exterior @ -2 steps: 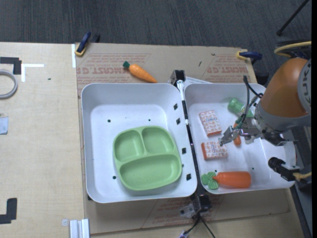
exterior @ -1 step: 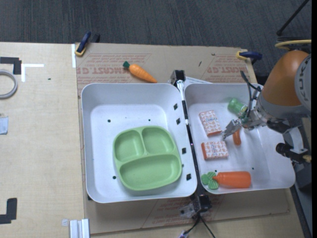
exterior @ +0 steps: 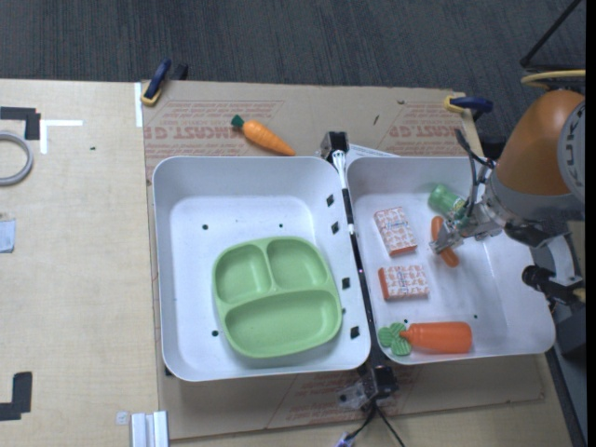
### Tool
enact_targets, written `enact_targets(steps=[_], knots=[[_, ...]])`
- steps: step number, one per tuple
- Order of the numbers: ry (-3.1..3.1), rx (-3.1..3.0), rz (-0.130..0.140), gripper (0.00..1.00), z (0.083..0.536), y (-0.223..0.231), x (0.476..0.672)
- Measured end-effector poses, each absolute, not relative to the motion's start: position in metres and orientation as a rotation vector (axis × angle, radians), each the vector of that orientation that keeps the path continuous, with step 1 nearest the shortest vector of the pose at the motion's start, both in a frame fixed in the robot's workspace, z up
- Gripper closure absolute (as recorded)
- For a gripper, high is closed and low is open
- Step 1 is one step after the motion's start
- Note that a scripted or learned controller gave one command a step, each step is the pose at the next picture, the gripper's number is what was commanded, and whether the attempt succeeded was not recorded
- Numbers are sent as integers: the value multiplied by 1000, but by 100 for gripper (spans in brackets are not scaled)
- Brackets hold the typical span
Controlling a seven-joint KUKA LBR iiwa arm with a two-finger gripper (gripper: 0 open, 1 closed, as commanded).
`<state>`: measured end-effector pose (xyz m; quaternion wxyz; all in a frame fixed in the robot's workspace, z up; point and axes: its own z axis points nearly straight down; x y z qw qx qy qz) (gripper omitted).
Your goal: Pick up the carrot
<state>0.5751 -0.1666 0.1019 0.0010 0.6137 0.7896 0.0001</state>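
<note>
Three carrots are in view. A large orange carrot [exterior: 441, 337] with a green leafy top lies at the front of the right bin [exterior: 521, 333]. A small orange carrot [exterior: 437, 228] lies at mid-bin, with a green piece [exterior: 443, 198] just behind it. A third carrot [exterior: 264, 136] rests on the cardboard behind the left bin. My gripper [exterior: 453, 234] is low in the right bin, directly over the small carrot and covering its middle. Orange shows on both sides of the gripper tip.
Two pink-and-white snack boxes [exterior: 395, 230] [exterior: 404, 281] lie in the right bin, left of the gripper. The left bin [exterior: 177, 250] holds a green divided plate [exterior: 277, 295]. Blue clamps [exterior: 156, 81] [exterior: 472, 105] sit at the cardboard's back corners.
</note>
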Motion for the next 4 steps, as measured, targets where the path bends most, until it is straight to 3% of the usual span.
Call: enact_targets(steps=[1,2,3,4], knots=[[2494,1907,0,100,204,-143,547],[2557,1824,0,100,242,-152,488],[2516,1880,0,100,186,-100,478],[2461,1950,1,100,192,0,479]])
